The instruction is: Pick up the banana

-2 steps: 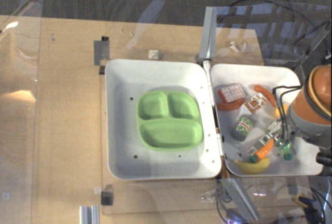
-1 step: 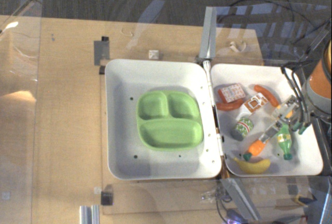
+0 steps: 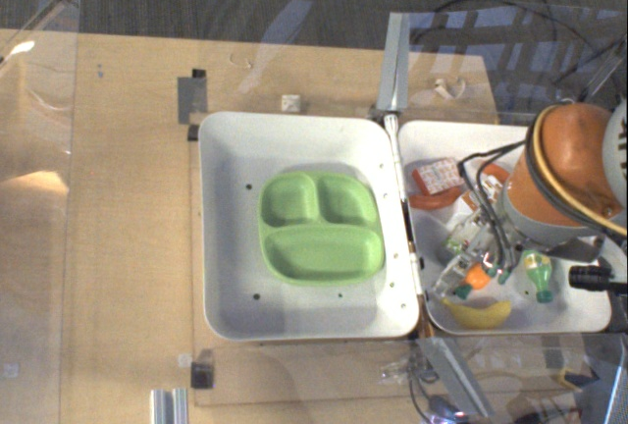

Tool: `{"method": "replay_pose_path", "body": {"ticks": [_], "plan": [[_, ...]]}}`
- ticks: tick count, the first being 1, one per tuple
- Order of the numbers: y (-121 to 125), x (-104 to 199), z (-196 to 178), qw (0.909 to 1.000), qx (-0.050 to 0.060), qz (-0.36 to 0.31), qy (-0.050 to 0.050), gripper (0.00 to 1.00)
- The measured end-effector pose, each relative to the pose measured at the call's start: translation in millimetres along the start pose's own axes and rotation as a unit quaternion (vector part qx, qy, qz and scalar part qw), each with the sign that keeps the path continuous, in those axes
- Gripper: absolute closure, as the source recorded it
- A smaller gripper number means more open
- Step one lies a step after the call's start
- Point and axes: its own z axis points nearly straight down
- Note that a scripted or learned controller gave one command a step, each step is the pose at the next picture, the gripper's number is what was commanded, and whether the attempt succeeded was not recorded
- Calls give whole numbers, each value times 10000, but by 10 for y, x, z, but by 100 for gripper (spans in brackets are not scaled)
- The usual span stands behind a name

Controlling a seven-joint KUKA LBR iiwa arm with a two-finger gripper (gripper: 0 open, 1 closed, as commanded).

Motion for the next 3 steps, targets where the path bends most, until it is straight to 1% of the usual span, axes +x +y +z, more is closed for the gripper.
{"method": "replay_pose_path", "body": {"ticks": [1, 2, 3], "plan": [[-18, -626, 386, 9986, 23, -521, 41, 0], [-337, -410, -386, 9983, 21, -588, 24, 0], [-689, -683, -1660, 9978, 23, -666, 11, 0]]}}
